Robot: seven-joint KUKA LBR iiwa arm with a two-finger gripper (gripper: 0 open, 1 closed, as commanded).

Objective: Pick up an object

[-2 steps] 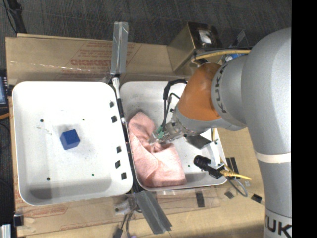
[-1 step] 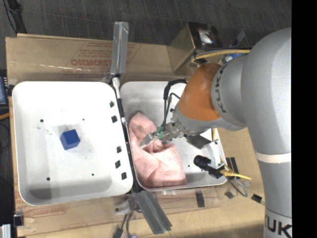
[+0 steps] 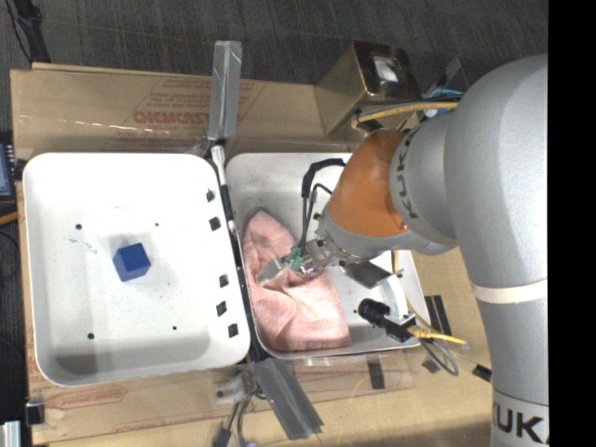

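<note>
Camera view is showing the two-finger gripper (image 3: 291, 264) sitting low over the crumpled pink cloth (image 3: 291, 296) in the right white bin (image 3: 279, 170), its opening too hidden to tell, so pinching a raised fold and lifting straight up looks wisest.
</note>
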